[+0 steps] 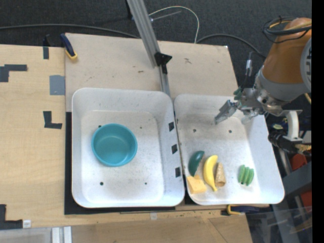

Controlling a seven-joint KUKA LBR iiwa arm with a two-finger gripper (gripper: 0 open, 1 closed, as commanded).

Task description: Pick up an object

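The arm [286, 54] comes in from the right of the frame, its orange band near the upper right corner. Its hand [230, 110] hangs over the upper part of the right bin [263, 151], toward the middle right of the frame. One grey finger [224, 112] points down and left; whether the fingers are apart or together cannot be told from here, and nothing shows between them.

The things to pick lie in the lower part of the right bin, well apart from the hand. A banana [210, 172] stands nearly upright in the picture, with a dark green piece [196, 162] just to its left, a yellow block [197, 185] below that at the bin's lower edge, and a tan cone [220, 174] touching the banana's right side. A green pod [246, 175] lies alone further right.

In the left bin [81, 135] sits a teal bowl [114, 145], left of centre.

The bins rest on a wooden tabletop [25, 135] marked with dark tape. No writing or labels can be read anywhere.
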